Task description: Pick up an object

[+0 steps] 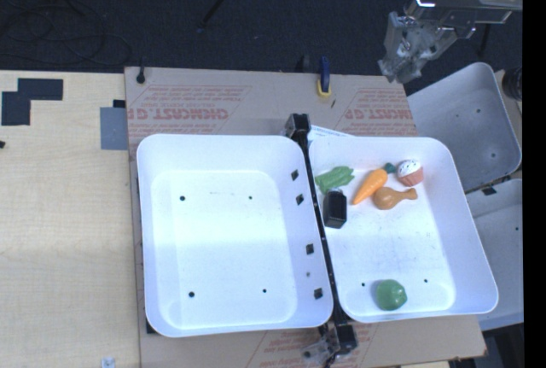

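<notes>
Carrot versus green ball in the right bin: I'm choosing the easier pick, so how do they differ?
The carrot is orange, long and tapered, lying at a slant; the green ball is round. The carrot touches the chicken leg amid a cluster at the far end; the green ball sits alone near the front wall. Both lie in the right bin.

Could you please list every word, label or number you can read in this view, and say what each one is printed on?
"CHEMCAST": red print, upside down, on the brown board behind the left bin.
A second red print of the same kind on the board behind the right bin, near: partly covered and too blurred to read for certain.
Faint red print on the board's front edge near: too small to read.
The toys in the right bin bear no readable text.
</notes>
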You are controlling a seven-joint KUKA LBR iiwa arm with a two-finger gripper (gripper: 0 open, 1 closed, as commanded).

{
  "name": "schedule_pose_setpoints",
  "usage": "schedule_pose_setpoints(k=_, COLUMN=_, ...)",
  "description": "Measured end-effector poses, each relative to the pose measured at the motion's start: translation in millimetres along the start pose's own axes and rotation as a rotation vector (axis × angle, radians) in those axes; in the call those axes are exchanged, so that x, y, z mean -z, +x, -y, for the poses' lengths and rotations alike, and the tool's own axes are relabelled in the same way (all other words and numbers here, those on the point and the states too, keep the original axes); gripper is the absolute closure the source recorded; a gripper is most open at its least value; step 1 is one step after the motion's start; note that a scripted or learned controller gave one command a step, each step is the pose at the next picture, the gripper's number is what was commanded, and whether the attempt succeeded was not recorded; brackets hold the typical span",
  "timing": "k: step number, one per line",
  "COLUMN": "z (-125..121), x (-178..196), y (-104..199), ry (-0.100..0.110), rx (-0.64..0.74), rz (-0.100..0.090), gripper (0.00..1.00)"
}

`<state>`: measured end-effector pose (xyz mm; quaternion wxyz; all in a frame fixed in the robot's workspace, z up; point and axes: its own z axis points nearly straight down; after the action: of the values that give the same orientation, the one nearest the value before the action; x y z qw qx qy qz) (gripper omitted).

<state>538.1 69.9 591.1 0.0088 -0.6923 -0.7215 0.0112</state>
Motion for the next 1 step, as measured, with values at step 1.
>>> schedule_pose_setpoints(k=1, z=-0.2, x=9.1, y=1.0, ry=0.004, rx=0.006, rz=0.000, gripper=1.00)
